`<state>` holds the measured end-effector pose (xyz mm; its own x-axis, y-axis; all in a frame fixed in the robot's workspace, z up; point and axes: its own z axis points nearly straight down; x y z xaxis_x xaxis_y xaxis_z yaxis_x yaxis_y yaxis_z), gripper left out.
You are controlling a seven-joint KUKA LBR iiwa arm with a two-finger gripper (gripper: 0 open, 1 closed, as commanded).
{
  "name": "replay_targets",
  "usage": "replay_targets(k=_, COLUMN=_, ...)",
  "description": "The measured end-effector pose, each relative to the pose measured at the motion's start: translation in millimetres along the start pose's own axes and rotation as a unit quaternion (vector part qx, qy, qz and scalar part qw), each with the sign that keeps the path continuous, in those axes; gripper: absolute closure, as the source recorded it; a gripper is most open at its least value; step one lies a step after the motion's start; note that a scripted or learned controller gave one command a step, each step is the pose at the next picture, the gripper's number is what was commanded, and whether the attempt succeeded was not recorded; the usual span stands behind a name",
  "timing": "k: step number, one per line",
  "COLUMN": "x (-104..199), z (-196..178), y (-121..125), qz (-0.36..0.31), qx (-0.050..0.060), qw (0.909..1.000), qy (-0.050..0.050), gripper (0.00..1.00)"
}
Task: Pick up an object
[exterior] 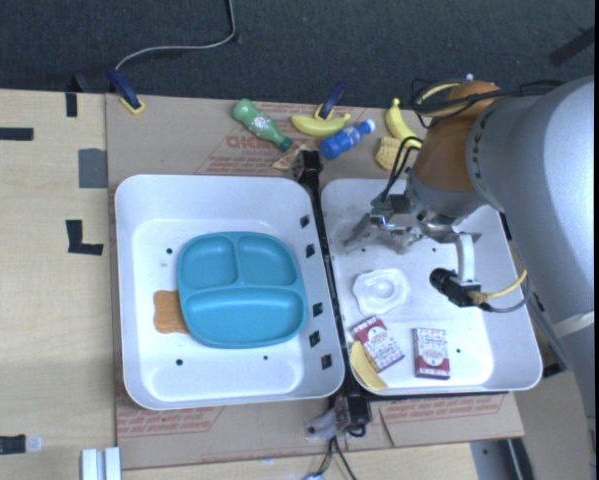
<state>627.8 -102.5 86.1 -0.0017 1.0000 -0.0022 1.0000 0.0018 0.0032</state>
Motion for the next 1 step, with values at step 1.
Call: replay_targets(k=1, x=0.1, z=-9.7, y=0.2, qz=0.000, qx=0.000, qw=1.0000, qy=0.000, gripper=1.00)
